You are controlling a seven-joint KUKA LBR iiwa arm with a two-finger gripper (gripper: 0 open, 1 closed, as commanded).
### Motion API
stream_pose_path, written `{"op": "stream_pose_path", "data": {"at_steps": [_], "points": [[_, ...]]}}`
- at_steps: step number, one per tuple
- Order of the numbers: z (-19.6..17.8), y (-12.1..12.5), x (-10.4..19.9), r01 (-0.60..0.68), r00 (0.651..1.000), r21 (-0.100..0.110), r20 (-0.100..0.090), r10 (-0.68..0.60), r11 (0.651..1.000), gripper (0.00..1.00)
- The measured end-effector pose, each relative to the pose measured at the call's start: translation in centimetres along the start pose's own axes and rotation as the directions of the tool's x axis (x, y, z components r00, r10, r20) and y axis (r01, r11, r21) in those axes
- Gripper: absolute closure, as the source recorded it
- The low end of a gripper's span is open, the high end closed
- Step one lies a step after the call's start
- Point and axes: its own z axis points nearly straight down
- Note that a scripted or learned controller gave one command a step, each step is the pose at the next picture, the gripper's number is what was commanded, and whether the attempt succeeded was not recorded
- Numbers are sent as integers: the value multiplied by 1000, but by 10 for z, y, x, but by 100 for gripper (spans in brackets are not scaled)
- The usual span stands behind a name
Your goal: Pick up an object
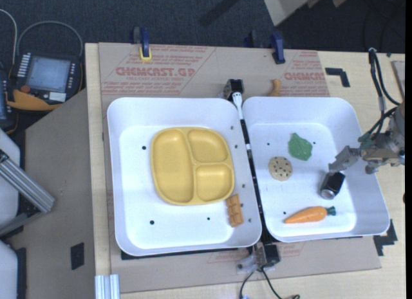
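L bin [129, 130] holds yellow divided plate [192, 164]; R bin [341, 124] holds carrot [308, 215], green leaf piece [300, 146], cookie [280, 168]. Gripper [378, 152] at R bin's right rim; jaw state cannot be told. Rec: carrot is nearest pick, lying along the front wall. Descend centred, close across its short axis, and watch wall clearance.

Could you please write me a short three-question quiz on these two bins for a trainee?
1. True or false: the orange plastic carrot lies in the left white bin.
2. Which thing shares the left bin with the yellow three-compartment plate? A the round speckled cookie; B the small brown waffle-like piece; C the green leafy toy.
3. Fill in: the carrot's green top points toward the view's ___.

Key: 1 false, it lies in the right white bin; 2 B; 3 right.
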Motion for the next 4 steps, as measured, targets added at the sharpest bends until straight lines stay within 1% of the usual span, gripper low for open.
{"op": "stream_pose_path", "data": {"at_steps": [1,2,3,4], "points": [[-7,3,1,4,1000,-13,3,-4,1000,0],[45,-6,-5,3,1000,-6,0,-3,1000,0],[89,-5,0,4,1000,-7,0,-4,1000,0],[141,-6,0,3,1000,-8,1,-3,1000,0]]}}
